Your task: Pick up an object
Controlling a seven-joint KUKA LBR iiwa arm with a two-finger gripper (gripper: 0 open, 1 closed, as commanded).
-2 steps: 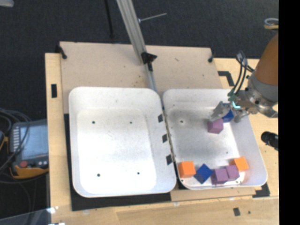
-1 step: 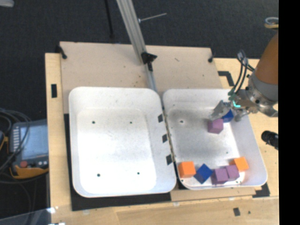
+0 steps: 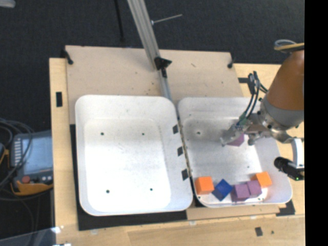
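At the far left edge, off the desk [image 3: 59, 81], a handheld control unit [image 3: 31, 158] with a pale screen lies among dark cables; no writing on it can be read. The desk is light wood with a tan board across its back. On it the left bin [image 3: 92, 111] sits white and shallow, with four small dark dots marking its floor. A slanted metal rail [image 3: 146, 29] runs from the top of the view down to the gap between the two bins.

The right bin [image 3: 205, 109] lies just beside the left one. Along its near rim sits a row of blocks: an orange block [image 3: 204, 184], a blue block [image 3: 222, 189] touching it, two purple blocks [image 3: 246, 190] side by side, and a second orange block [image 3: 263, 179] at the right end. None carries a readable label.

Above the bin's middle, the gripper [image 3: 234, 137] hangs from the grey arm [image 3: 289, 94] with its orange band. A small purple object [image 3: 237, 141] shows at its tip, well apart from the row of blocks, but whether the fingers grip it, and how far they are spread, cannot be told from this angle.
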